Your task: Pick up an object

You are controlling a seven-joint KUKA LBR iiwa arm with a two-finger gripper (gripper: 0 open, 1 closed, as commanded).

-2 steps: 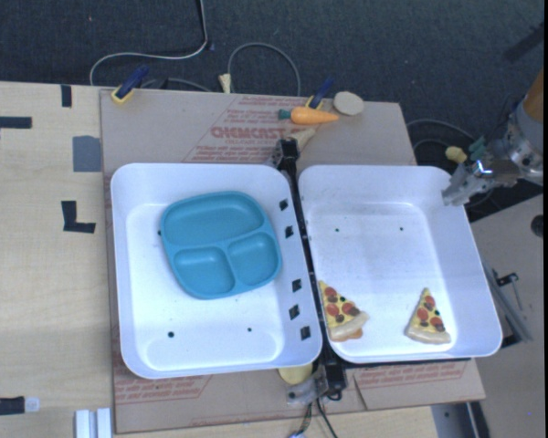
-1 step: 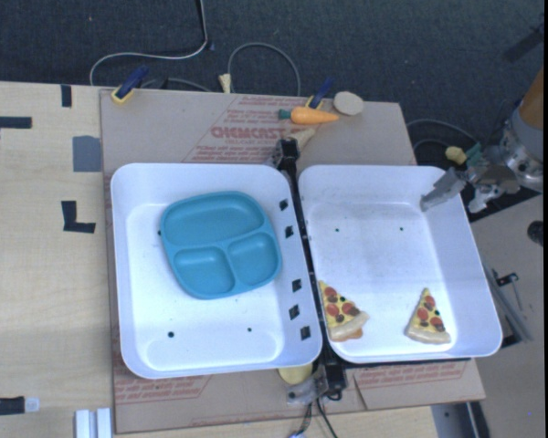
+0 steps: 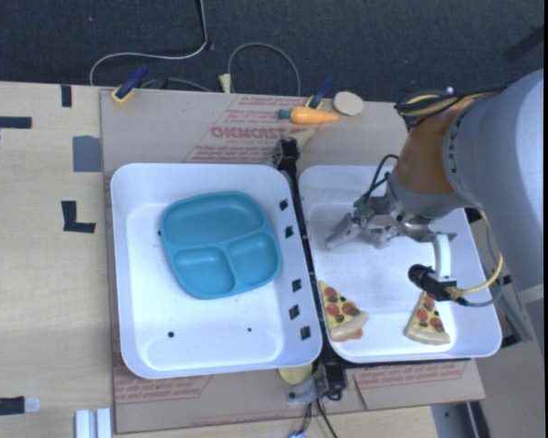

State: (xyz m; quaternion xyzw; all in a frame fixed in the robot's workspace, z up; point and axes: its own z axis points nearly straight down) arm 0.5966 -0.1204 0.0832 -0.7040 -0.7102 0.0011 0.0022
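Observation:
Two toy pizza slices lie in the right bin (image 3: 342,182): one pizza slice (image 3: 340,311) near its front left corner, the other pizza slice (image 3: 428,318) near its front right. My gripper (image 3: 341,234) hangs over the left middle of the right bin, its fingers pointing left and spread apart, with nothing between them. It sits behind the left slice, apart from it. A blue divided plate (image 3: 221,244) rests in the left bin (image 3: 132,272).
A toy carrot (image 3: 311,115) and a beige disc (image 3: 348,103) lie on the cardboard behind the bins. Black clips (image 3: 297,286) line the seam between the bins. The grey arm (image 3: 493,162) covers the right bin's far right corner. Cables loop at the back.

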